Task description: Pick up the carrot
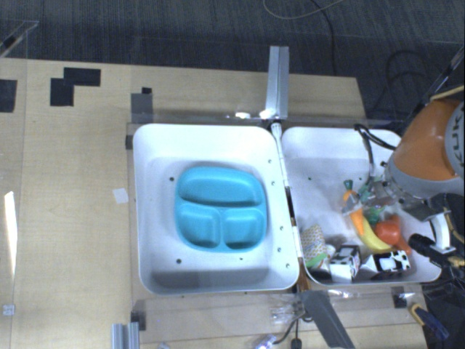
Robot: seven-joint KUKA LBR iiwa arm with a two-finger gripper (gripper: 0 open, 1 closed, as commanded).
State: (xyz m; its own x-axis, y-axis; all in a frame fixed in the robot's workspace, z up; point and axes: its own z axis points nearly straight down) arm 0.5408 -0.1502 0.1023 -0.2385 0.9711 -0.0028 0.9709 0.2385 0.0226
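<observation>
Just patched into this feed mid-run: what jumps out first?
The bright blue divided tray in the middle of the left bin stands out most. Next is the arm's orange band at the right, above the end effector, which hangs over a clutter of small things in the right bin, among them a yellow banana and a red piece.

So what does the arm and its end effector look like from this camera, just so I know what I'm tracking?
The arm comes in at the right as a rounded orange band over a grey wrist housing. Dark cables loop beside it along the bin's upper right. The end effector is a small cluster of grey metal and dark parts with a greenish tint, over the right bin. No markings can be made out on it.
</observation>
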